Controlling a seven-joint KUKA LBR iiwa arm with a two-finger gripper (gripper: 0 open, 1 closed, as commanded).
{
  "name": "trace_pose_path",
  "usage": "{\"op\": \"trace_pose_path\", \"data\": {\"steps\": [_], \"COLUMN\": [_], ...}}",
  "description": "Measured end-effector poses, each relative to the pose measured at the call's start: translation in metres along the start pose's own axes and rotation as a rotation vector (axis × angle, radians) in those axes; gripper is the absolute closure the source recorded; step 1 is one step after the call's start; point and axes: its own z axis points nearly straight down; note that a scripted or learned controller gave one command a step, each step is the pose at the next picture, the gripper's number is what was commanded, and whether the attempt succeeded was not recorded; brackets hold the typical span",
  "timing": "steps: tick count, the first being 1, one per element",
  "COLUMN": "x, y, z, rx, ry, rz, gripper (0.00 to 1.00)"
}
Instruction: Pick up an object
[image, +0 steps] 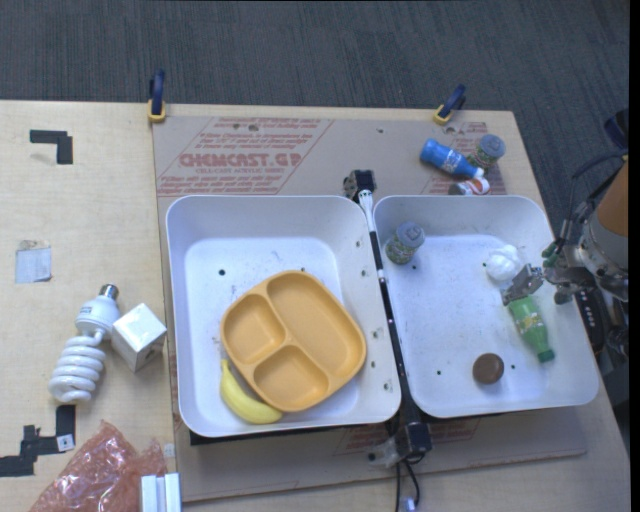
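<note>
**Green bottle, right bin: grasp notes**

Green bottle (530, 327) lies on its side near the right wall of the right bin (450, 395), cap end toward the gripper (524, 287), which sits at or just over that end. Grip state: cannot tell. Judged light, rigid plastic, smooth and prone to roll; best taken across the body at mid-length. Nearby: white crumpled object (502, 263) just above, brown round object (488, 369) below left, small jar (404, 243) well apart.
</note>
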Motion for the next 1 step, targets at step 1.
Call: {"op": "trace_pose_path", "data": {"steps": [1], "x": [0.0002], "y": [0.0708], "z": [0.0127], "rx": [0.001], "ry": [0.0], "rz": [-0.002], "gripper": [0.0]}}
